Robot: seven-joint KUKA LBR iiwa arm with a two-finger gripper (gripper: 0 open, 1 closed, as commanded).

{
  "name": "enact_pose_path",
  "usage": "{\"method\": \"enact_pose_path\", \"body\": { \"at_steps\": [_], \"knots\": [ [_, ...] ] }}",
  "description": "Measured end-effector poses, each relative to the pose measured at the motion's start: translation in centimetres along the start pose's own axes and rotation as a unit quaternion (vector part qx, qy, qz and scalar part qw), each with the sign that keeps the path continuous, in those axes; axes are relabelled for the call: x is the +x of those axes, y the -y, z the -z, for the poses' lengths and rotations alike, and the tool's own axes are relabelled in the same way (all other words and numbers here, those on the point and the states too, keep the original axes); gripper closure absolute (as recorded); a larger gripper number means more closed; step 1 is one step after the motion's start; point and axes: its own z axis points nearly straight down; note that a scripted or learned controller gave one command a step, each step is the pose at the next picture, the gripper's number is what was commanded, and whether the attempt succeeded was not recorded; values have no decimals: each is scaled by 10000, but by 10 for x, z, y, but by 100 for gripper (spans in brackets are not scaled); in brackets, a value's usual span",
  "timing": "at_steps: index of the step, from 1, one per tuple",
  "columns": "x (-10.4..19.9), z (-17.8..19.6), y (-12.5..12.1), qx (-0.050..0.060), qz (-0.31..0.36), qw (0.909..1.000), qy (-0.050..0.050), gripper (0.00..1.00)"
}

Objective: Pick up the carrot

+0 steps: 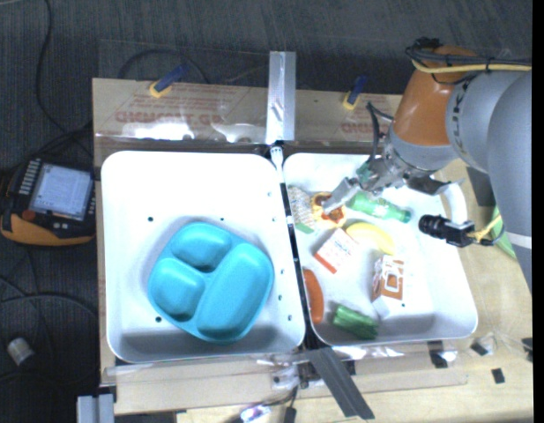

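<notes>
With finger state impossible to tell, the gripper (335, 203) hung far from the carrot (313, 295) by the right bin's (465, 311) near-left corner, needing centring lengthwise.

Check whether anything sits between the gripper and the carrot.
Nothing covers the carrot, by the left wall of the right bin. A red-and-white packet sits between it and the gripper, slightly right of the line. A green item lies close by the carrot's near end.

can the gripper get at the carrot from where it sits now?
Probably yes. The carrot lies uncovered by the right bin's left wall, with the green item beside it; the gripper is at the bin's far end.
</notes>
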Motion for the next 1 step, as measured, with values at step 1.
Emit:
{"method": "enact_pose_path", "body": {
  "at_steps": [1],
  "knots": [
    [2, -31, -28, -66, 1047, 9945, 78, 0]
  ]
}}
